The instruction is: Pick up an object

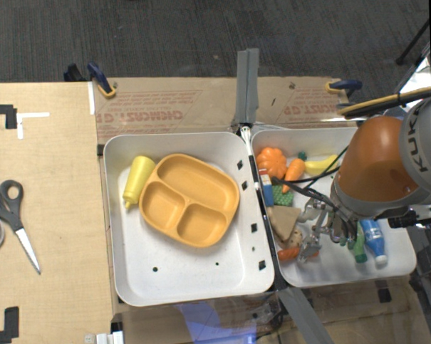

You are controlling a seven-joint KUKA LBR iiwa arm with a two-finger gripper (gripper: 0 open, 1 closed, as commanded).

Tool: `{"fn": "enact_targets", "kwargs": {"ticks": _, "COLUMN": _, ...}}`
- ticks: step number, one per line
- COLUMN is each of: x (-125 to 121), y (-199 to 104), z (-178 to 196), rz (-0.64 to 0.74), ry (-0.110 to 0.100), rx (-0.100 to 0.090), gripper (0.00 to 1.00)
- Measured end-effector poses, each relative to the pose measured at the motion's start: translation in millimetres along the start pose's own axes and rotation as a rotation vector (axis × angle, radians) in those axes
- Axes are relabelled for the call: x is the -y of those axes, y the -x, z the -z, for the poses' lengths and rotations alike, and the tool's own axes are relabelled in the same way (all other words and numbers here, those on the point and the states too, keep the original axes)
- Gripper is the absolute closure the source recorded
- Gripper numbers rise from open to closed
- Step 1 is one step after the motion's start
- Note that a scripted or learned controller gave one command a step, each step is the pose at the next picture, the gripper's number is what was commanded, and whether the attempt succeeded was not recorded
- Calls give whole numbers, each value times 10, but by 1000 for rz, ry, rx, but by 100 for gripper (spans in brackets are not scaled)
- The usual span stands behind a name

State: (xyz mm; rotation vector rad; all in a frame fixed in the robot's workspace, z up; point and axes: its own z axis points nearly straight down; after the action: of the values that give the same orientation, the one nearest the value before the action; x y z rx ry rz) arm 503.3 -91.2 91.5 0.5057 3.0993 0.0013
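You are looking at a robotics lab or test workshop. Two white bins (118, 229) sit on a cardboard sheet (170, 109) held by blue clamps (101, 78) at the upper middle, black tape marks (3, 115) and scissors (14, 219) lie on the plywood surface (49, 282) at left, and dark carpet (159, 27) runs along the top.

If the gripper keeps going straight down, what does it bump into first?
Probably the small red toy lying on the right bin floor just under the gripper. Depth is hard to judge from above, so it might meet the bin floor beside it.
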Motion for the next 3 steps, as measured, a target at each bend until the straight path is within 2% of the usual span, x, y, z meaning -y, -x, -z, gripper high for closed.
{"fn": "enact_targets", "kwargs": {"ticks": 1, "x": 0, "y": 12, "z": 92, "rz": 2, "ry": -1, "rx": 3, "gripper": 100}}
{"fn": "enact_targets", "kwargs": {"ticks": 2, "x": 0, "y": 11, "z": 91, "rz": 2, "ry": -1, "rx": 2, "gripper": 0}}
{"fn": "enact_targets", "kwargs": {"ticks": 3, "x": -33, "y": 138, "z": 4, "rz": -3, "ry": -1, "rx": 0, "gripper": 0}}
